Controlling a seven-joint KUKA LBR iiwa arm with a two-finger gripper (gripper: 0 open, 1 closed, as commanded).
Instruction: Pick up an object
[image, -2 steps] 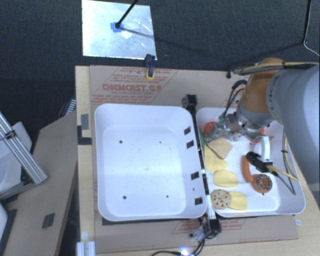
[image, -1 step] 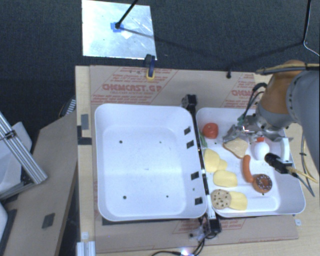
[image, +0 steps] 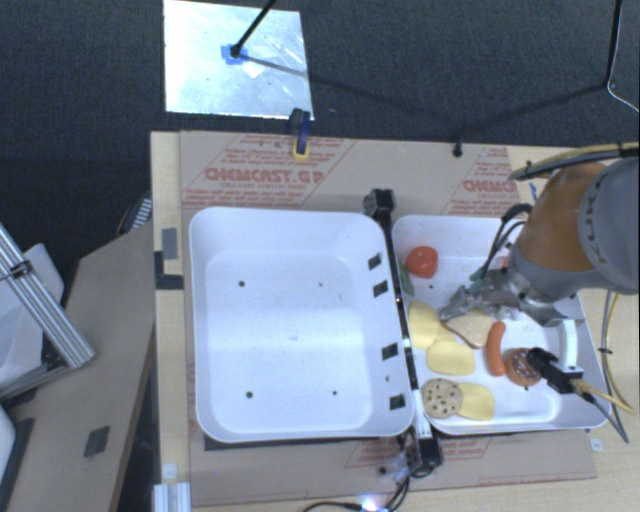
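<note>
My gripper (image: 468, 299) is low in the right bin (image: 455, 232), just above a tan bread slice (image: 470, 329). A red tomato (image: 423, 261) lies to its upper left. Pale yellow pieces (image: 425, 322) (image: 450, 357) (image: 478, 402) sit along the bin's left and front. A chocolate-chip cookie (image: 441, 397) rests at the front left. An orange sausage-like piece (image: 495, 347) and a round red-brown item (image: 520, 366) lie to the right of the bread. I see nothing held in the gripper.
The left bin (image: 215, 235) is beside it, with a black-clipped divider wall (image: 395, 300) between the two. The grey and orange arm (image: 575, 235) covers the right bin's far right side. A black part (image: 552, 370) and cables hang at the right edge.
</note>
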